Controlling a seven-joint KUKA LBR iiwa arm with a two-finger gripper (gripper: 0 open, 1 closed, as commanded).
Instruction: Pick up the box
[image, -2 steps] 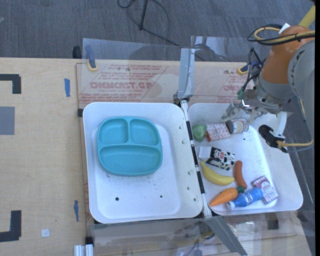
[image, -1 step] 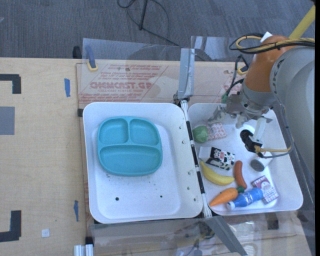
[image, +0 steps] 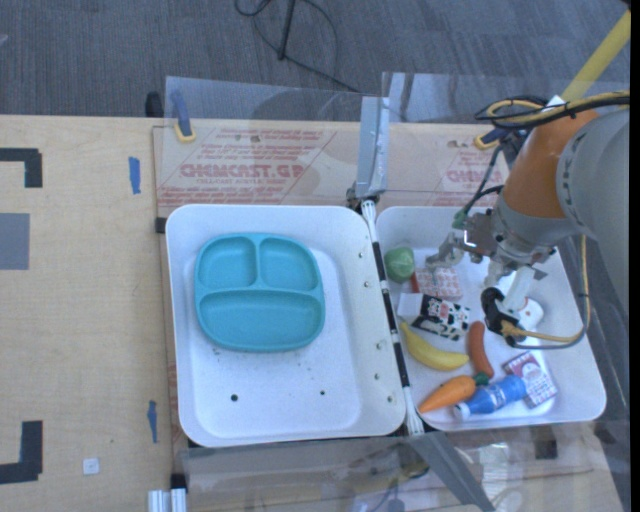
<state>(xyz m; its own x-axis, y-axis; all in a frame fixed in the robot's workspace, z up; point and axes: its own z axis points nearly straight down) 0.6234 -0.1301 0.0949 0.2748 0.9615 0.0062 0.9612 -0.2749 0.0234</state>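
Nearest the camera, a carrot (image: 446, 393) and blue bottle (image: 493, 397) lie in the right bin (image: 590, 395). My gripper (image: 452, 248) hovers above the cow-patterned box (image: 440, 315); its opening I cannot tell.

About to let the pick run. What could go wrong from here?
The box lies tight among the banana, sausage and green ball, so the hand could snag a neighbour instead. The black cable hanging beside the hand might also drag across the items.
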